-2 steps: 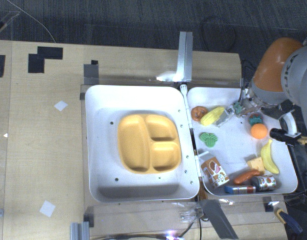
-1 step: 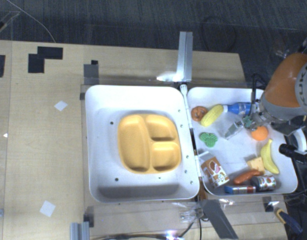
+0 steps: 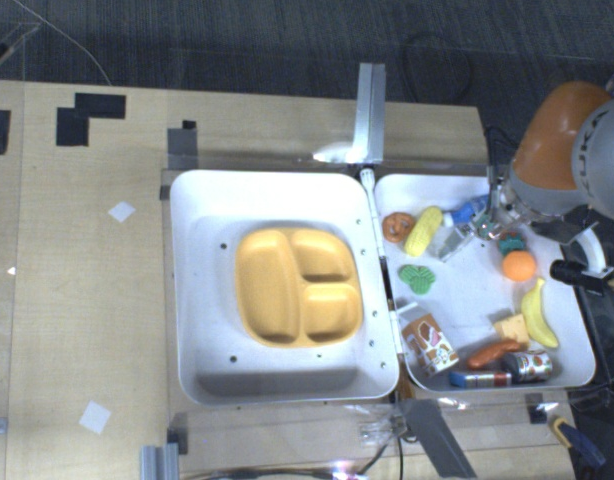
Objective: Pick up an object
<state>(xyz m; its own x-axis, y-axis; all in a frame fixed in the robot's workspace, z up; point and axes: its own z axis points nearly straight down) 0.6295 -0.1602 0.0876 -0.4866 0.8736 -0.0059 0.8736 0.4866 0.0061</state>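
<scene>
Plastic toy corn (image 3: pixel 423 231) looks light, stiff, slippery; grip across its middle. The gripper (image 3: pixel 495 220) hovers nearby, finger state unclear.

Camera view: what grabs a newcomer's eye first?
The yellow divided tray, alone in the middle of the left bin. Next, the right bin with its clutter of toy food: a corn cob, an orange and a banana. The gripper is low over that bin's far side.

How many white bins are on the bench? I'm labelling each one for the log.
2. The left bin holds a yellow divided tray; the right bin holds the small toy items, with the gripper above it.
</scene>
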